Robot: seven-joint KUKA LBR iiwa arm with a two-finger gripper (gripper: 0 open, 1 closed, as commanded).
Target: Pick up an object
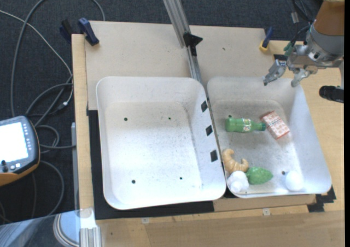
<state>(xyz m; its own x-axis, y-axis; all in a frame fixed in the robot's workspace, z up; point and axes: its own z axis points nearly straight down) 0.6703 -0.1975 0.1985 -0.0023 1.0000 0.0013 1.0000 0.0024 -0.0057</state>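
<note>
Starting at the left, a handheld control pendant (15,146) lies off the bench among loose cables. Next comes the left bin (109,90), then the right bin (309,147), which holds all the candidates for picking: a tan pastry-like piece (234,160) and a white cup-like item (238,181) near the dividing wall, a green bottle (244,125) lying on its side mid-bin, a green lump (259,175) just beside the white item, a small red-and-white box (275,124) close to the bottle's end, and a white ball (294,180) in the near right corner.

The gripper (285,76) hangs over the far edge of the right bin, fingers spread apart with nothing between them. So the pick looks barely begun (no object is touched or lifted); descent, closing and lifting all remain.

The box and bottle lie nearest, with fairly open floor around them. The crowded near-corner cluster would likely be harder, and the bin's sloped right wall could hamper a reach for the ball.
</note>
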